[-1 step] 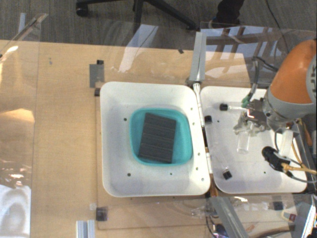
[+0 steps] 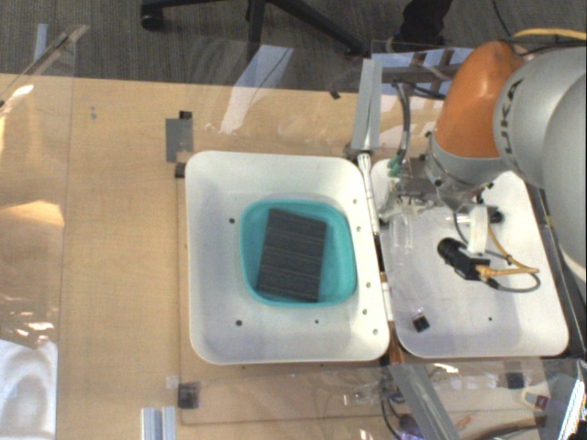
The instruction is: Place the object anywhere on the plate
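Lying flat on the teal plate (image 2: 344,273), the dark ribbed block (image 2: 292,255) is judged stiff, light, best pinched across its long edges. The tool (image 2: 404,207) hangs at three o'clock; its state cannot be told.

My bench (image 2: 110,273) is a pale wood top, glare streaking across its left side. Two shallow white bins sit on it side by side, edges just about touching at the middle. The left bin (image 2: 211,273) has a teal plate (image 2: 341,246) resting in its centre. The right bin (image 2: 523,319) sits under my arm, and a small dark cube (image 2: 421,323) lies on its floor near the front left corner. A small dark bracket (image 2: 179,136) stands on the wood just beyond the left bin's far left corner.
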Action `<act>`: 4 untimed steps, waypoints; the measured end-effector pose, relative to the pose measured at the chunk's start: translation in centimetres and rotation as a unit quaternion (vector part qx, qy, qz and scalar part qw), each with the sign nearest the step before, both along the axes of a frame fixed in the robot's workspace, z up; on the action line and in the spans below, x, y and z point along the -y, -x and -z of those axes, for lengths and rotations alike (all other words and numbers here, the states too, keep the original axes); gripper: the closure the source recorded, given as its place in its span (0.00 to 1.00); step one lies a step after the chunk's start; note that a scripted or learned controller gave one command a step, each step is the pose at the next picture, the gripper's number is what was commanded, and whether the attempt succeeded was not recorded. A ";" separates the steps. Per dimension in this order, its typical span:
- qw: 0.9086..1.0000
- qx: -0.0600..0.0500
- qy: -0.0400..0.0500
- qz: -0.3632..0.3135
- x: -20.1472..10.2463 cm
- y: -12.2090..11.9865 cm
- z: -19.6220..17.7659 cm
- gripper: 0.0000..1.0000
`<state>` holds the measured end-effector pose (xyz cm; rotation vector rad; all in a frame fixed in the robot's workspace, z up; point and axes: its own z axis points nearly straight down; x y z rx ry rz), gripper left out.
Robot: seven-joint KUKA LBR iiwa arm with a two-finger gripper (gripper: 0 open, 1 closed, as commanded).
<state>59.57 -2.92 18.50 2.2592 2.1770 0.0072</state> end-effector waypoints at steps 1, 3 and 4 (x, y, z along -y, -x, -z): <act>1.000 0.000 0.000 0.000 0.0 0.0 0.0 0.00; 1.000 0.001 0.002 -0.029 13.7 9.7 -9.9 0.00; 1.000 0.004 0.002 0.025 15.2 6.1 -22.7 0.00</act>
